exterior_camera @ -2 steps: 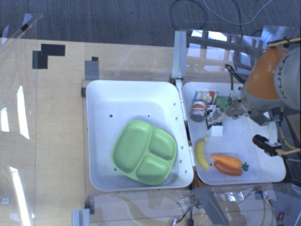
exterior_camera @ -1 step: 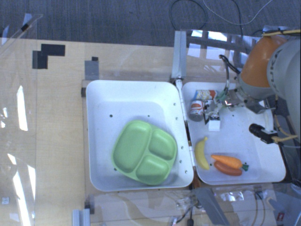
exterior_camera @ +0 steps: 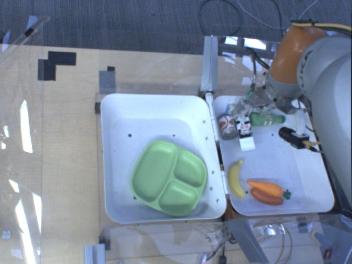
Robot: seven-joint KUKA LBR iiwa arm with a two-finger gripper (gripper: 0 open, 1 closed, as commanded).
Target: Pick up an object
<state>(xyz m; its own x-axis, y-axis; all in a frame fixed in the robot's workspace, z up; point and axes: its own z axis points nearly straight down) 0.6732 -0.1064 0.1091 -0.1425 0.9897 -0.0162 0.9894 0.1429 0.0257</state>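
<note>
The tool [exterior_camera: 254, 99] sits low at the far end of the right bin [exterior_camera: 308, 188], among a can [exterior_camera: 226, 126] and a green bottle [exterior_camera: 266, 119]. Its grip cannot be told. Nothing looks lifted; the pick seems undone.

dark grey carpet floor [exterior_camera: 121, 15] beyond a pale wooden bench [exterior_camera: 60, 147], black cables [exterior_camera: 220, 15] lying looped on it

Two white bins, arm over the right one.
Green divided plate [exterior_camera: 169, 177] lies left; banana [exterior_camera: 237, 179], carrot [exterior_camera: 266, 188], can [exterior_camera: 227, 126] and green bottle [exterior_camera: 267, 119] right.
</note>
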